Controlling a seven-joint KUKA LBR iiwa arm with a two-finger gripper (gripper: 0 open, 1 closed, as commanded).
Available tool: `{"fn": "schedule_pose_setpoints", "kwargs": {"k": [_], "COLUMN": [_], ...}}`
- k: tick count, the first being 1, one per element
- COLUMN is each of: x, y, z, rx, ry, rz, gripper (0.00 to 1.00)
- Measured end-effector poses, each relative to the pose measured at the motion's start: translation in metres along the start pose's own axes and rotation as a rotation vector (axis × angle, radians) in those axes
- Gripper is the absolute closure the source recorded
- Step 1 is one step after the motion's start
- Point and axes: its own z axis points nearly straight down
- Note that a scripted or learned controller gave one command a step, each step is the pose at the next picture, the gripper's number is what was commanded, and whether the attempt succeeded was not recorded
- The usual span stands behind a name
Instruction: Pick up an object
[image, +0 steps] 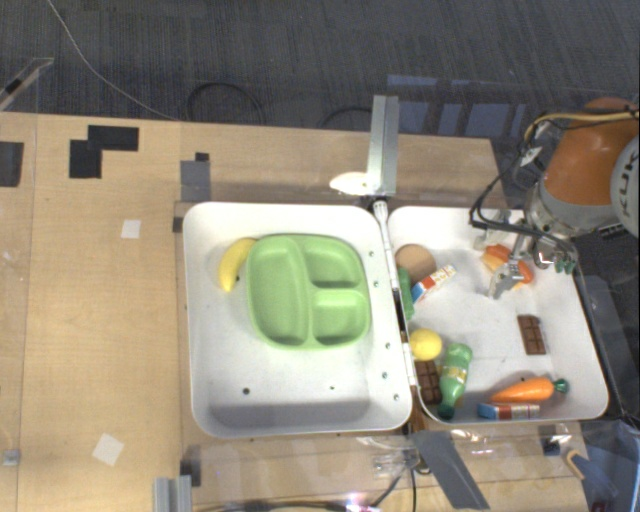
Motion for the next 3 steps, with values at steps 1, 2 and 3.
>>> {"fn": "schedule_pose_setpoints", "kwargs": {"k": [1,2,3], "x": [-0.004,-0.004,0.077], "y": [0.002,-0.011,0.002], "z": [-0.014,-0.117,-0.006], "rx": [0.001,0.0,-0.004], "ry": [-0.011,-0.003,0.005], "rz": [-0.008,-0.416,-0.58], "gripper": [1.0,1.0,1.0]}}
